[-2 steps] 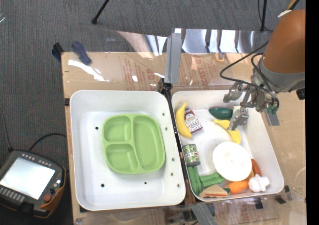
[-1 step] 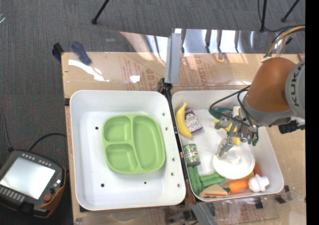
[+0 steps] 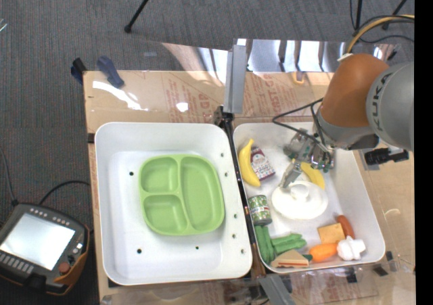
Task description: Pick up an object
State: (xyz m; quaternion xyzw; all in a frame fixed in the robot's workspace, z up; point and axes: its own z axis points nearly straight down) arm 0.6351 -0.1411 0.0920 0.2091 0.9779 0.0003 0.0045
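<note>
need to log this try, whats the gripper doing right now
gripper: low in the right bin, just above the white lid; open or shut cannot be told.

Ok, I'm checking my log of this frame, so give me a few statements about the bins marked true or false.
1. The green tray lies in the left bin. True.
2. The banana lies on the green tray. False: it is in the right bin, by its left wall.
3. The gripper is over the right bin. True.
4. The carrot lies at the right bin's far edge. False: it is near the front edge.
5. The white dish is in the right bin. True.
</note>
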